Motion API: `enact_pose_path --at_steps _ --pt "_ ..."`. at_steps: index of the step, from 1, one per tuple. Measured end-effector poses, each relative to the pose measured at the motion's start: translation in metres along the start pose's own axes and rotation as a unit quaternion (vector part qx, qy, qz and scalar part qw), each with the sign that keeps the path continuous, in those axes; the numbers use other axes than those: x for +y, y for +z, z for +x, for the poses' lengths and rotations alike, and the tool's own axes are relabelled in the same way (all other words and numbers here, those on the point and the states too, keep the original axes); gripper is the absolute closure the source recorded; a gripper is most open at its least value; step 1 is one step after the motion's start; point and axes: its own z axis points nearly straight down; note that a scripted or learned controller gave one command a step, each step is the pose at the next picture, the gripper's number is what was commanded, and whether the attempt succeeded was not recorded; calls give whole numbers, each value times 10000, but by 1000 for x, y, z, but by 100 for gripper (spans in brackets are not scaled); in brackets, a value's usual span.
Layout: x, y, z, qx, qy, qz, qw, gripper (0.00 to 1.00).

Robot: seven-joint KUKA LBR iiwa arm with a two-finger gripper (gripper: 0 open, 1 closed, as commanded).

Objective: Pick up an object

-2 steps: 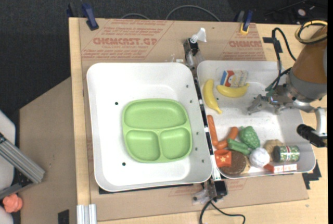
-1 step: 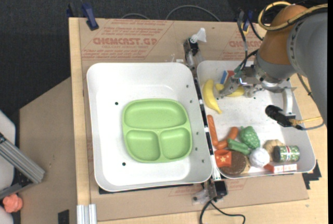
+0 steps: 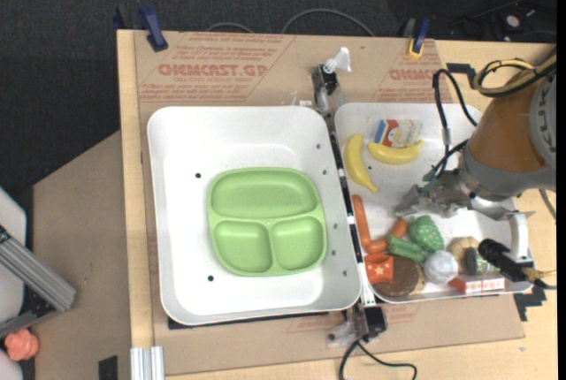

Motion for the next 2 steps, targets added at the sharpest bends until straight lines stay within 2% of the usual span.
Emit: enact_pose_path --at_steps 1,2 --pt "130 -131 -31 -53 -51 -162 9998 0" --pt "73 -86 17 14 -40 -1 10000 0"
